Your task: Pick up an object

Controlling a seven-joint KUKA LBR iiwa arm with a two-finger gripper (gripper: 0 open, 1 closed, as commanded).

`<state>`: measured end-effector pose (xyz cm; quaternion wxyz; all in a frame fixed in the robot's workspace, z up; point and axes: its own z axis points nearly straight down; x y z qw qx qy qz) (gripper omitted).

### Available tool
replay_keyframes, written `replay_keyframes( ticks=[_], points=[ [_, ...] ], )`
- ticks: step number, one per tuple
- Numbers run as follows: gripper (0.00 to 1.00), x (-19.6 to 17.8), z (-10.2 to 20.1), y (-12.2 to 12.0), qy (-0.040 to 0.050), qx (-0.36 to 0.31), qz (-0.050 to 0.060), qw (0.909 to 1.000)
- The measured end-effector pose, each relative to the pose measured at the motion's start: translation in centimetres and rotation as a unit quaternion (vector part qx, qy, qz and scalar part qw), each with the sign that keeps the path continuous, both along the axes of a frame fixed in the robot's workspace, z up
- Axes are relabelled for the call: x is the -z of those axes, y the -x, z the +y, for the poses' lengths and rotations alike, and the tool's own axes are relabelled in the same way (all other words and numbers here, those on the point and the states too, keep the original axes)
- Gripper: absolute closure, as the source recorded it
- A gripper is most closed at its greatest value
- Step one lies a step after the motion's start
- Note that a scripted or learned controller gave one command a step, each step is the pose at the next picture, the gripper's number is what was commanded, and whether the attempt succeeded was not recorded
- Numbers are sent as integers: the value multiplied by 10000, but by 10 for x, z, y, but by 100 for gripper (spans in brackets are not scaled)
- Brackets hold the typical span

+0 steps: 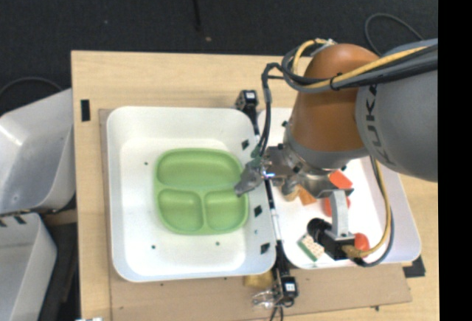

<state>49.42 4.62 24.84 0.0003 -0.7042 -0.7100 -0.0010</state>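
Gripper (251, 181) sits at the right edge of the green divided plate (199, 190) in the left bin (125, 164) — whether it grasps anything cannot be told. Orange pieces (341, 181) lie in the right bin (404, 231), just beside the arm (332, 109).

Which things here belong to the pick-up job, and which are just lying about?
Job: claw; green tray; small orange and black bits in the right bin.
Lying about: left bin; bench; cables.

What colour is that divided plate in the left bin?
Light green; the divided plate shows clearly in the camera view.
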Motion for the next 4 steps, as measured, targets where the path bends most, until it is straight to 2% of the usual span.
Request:
replay_keyframes(
  ticks=[1, 2, 3, 4],
  points=[
    [0, -136, 57, 3, -19, -8, -72, 10000],
    [100, -138, 53, 3, 17, -8, -3, 10000],
    [100, -148, 52, 3, 26, -59, -1, 10000],
    [100, -242, 31, 4, 2, 9, -53, 10000]
  ],
)
